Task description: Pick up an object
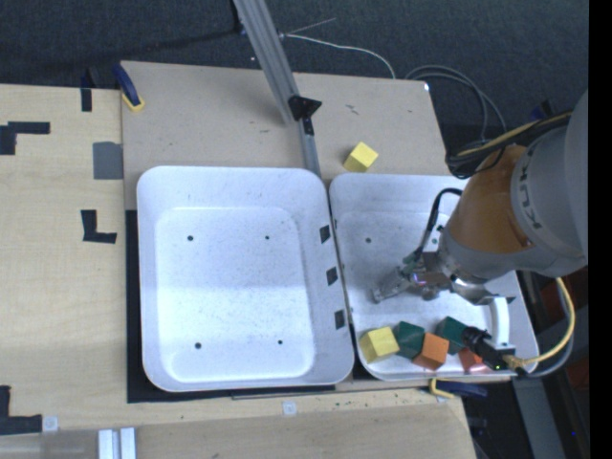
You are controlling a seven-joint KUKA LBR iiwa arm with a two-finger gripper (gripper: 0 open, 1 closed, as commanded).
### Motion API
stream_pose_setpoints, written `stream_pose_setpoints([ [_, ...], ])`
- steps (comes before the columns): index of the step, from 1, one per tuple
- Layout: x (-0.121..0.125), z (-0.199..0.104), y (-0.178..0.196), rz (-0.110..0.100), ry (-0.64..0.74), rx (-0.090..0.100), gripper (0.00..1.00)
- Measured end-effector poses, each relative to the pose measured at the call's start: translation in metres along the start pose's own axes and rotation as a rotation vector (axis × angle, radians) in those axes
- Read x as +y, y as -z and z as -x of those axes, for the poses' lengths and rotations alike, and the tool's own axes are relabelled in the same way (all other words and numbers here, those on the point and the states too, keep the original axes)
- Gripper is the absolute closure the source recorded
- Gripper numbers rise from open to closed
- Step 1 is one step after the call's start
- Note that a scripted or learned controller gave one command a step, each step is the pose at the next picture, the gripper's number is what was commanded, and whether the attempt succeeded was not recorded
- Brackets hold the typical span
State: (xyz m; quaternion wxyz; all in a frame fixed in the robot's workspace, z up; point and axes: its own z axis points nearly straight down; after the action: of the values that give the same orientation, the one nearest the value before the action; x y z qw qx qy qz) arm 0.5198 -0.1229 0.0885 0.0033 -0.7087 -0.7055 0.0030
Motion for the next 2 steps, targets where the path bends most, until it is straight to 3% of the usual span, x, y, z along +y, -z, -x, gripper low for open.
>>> stream_pose_setpoints([
  [1, 0.067, -0.030, 0.004, 0.011, 0.009, -0.001, 0.00],
  [2, 0.055, -0.044, 0.109, 0.015, 0.008, -0.001, 0.00],
])
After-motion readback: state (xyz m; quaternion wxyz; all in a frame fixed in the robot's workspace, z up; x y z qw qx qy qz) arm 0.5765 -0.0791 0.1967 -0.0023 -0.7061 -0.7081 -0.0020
